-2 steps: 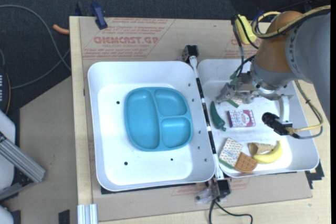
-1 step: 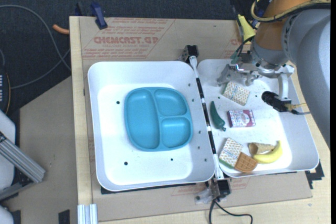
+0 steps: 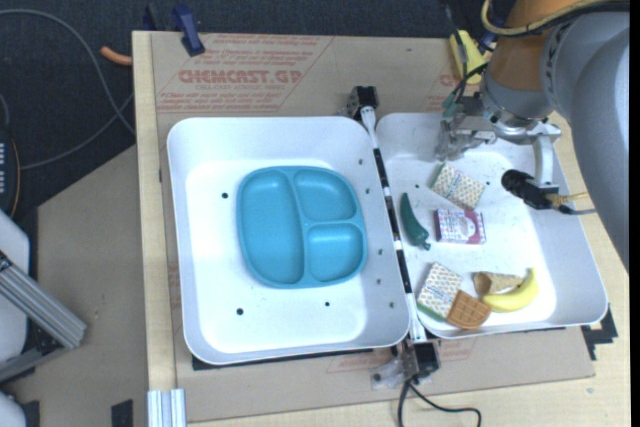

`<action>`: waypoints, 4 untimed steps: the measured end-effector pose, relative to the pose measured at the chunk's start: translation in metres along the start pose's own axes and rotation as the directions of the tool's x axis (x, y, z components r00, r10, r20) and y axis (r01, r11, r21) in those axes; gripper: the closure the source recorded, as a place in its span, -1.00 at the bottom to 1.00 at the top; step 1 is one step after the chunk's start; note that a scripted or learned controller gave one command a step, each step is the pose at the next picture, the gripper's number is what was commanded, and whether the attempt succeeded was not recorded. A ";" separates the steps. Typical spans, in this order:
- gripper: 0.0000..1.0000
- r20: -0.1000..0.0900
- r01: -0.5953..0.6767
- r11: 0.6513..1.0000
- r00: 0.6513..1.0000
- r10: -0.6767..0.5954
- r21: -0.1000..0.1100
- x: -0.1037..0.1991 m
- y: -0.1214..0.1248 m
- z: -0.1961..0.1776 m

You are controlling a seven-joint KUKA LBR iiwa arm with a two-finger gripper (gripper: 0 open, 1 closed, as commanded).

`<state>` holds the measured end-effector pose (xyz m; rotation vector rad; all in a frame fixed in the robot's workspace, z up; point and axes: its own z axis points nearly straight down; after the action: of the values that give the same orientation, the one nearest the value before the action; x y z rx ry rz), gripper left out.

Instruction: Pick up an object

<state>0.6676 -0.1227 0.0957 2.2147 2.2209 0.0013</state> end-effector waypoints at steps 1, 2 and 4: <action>-1.00 0.000 0.000 1.000 1.000 0.000 0.001 0.000 0.000 0.000; -1.00 -0.003 -0.003 1.000 1.000 0.003 0.006 0.002 -0.033 0.011; -1.00 -0.002 -0.002 1.000 1.000 0.002 0.004 0.002 -0.032 0.001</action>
<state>0.6358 -0.1207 0.0949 2.2200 2.2219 -0.0004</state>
